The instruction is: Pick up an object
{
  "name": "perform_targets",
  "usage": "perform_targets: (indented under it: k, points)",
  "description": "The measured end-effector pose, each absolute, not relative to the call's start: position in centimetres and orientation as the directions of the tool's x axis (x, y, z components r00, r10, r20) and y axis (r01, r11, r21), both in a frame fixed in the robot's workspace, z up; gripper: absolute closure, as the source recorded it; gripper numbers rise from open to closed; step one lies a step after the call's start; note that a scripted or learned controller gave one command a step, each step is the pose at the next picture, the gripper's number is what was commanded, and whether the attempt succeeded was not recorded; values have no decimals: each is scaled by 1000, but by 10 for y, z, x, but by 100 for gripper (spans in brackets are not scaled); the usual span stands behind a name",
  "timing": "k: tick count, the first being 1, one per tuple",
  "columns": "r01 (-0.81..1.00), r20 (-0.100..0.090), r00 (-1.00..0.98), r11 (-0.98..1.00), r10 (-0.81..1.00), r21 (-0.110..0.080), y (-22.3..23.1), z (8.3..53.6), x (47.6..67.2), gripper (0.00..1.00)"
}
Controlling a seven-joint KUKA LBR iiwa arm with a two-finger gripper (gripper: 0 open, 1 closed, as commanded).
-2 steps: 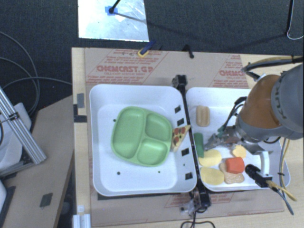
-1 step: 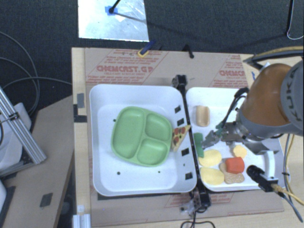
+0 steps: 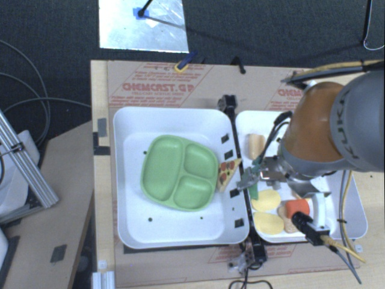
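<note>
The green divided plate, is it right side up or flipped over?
Right side up: the green divided plate shows its three hollow compartments facing up.

Arm [image 3: 337, 122] in from right, grey link up top, orange band above wrist, bent steeply down. Gripper [image 3: 251, 179] low, pointing left; its state can't be made out.

Cardboard-topped bench [image 3: 156, 80] bears two white bins [image 3: 129, 161] side by side
</note>
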State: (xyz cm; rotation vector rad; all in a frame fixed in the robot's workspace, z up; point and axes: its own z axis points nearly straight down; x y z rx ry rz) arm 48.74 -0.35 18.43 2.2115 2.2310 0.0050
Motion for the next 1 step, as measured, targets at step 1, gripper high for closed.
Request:
perform_targets:
  k: [1]
  points:
    - [1000,15,-16,15,1000,23,-39,148,497,0]
